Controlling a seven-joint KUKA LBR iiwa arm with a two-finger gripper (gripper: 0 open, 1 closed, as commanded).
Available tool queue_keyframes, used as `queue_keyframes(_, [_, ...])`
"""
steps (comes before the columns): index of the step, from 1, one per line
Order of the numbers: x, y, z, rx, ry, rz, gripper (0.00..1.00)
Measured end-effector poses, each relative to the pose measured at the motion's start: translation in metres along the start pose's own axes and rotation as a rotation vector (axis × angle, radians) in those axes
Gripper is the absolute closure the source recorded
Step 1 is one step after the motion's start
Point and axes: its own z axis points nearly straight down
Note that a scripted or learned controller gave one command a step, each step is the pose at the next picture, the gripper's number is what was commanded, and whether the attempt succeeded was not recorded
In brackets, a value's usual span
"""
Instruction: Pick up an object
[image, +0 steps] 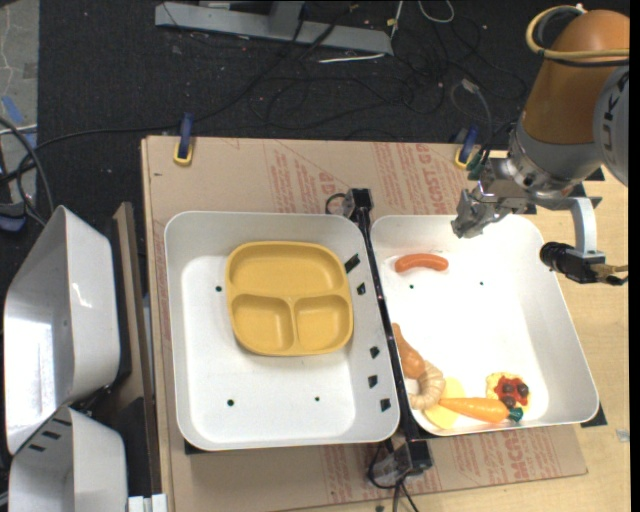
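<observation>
While the arm reaches in from the right, its gripper (470, 222) hangs over the far rim of the right bin (540, 320), above the back corner and clear of everything inside. Whether that tool is spread or pressed together cannot be told from this slant; nothing shows in it, so it appears to carry nothing.

Nearest to it, a little toward the centre divider, lies a toy sausage (421, 263), orange-red and lying crosswise on the bin floor with bare white around it. Much farther off, at the near edge of the same bin, a cluster of toy food crowds together: a pale shrimp-like piece (424, 383) running along the divider, an orange carrot (475, 407) lying flat just beside it, something flat and yellow (452, 392) partly under them, and a small yellow piece with red and dark spots (508, 389) at the carrot's far end. The left bin (190, 330) holds a yellow divided plate (290, 297), upside-up, toward its back half.

The step in hand looks like the approach: no object is chosen by contact yet, and the pick itself is not yet done. The sausage seems the likeliest target, being closest and standing alone. Taking it would call for a short shift toward the divider, a descent, and a grip set across its narrow width, not along its length.
</observation>
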Motion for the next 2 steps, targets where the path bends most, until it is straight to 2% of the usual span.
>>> queue_keyframes(1, [0.052, 0.002, 0.014, 0.0, -0.001, 0.001, 1.0])
queue_keyframes(2, [0.107, -0.004, 0.008, -0.001, 0.001, -0.002, 1.0])
